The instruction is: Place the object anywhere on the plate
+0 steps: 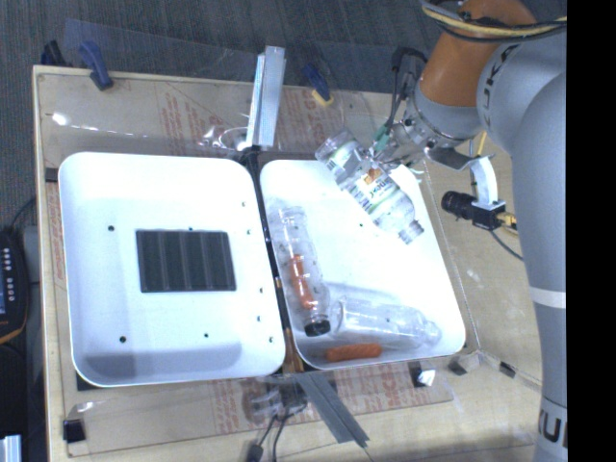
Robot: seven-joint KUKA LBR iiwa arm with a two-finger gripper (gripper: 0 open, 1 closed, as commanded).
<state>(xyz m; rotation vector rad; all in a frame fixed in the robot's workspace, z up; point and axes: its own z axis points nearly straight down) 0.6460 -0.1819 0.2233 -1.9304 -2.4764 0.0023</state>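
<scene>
A dark ribbed rectangular plate [186,260] lies flat in the middle of the left white bin [96,191]. My gripper [388,148] hangs over the far edge of the right bin [445,277]. It is shut on a clear plastic bottle [373,189] with a white and green label. The bottle is tilted, with its cap end pointing down to the right, and it overlaps the bin's far rim, off the floor. The plate is well to the left of the gripper, across the divider between the bins.
In the right bin lie a clear bottle with orange contents [298,263], a clear bottle with a black cap [380,320] and an orange stick-shaped item [354,352]. A metal bar [268,94] stands behind the bins' junction. Blue clamps [94,65] grip the bench's far edge.
</scene>
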